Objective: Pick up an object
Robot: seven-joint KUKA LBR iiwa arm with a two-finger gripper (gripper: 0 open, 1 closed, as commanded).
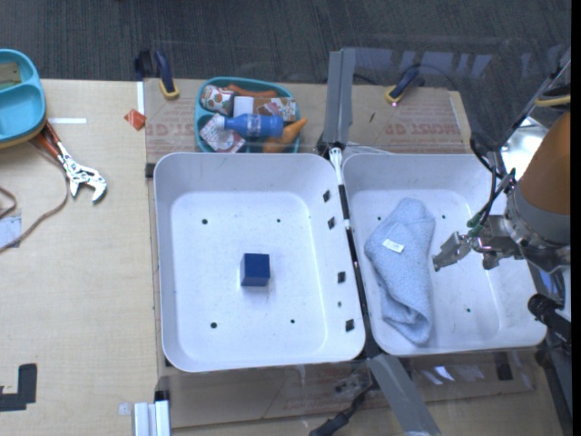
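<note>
wooden bench [73, 316] bears two white bins [172, 271], wrench [80, 178], teal tray [20, 98].

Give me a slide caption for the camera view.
Gripper poised beside crumpled light-blue towel in right bin; blue cube in left bin.

Blue cube [256, 269] flat (left bin); cloth [405, 266] crumpled.

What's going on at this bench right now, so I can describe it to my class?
A grey robot arm reaches in from the right over the right bin. Its gripper hangs just beside a crumpled light blue cloth lying in that bin, with nothing seen between its fingers. In the left bin sits a small blue cube, untouched. Nothing has been picked up yet; the cloth looks like the nearer target.
</note>
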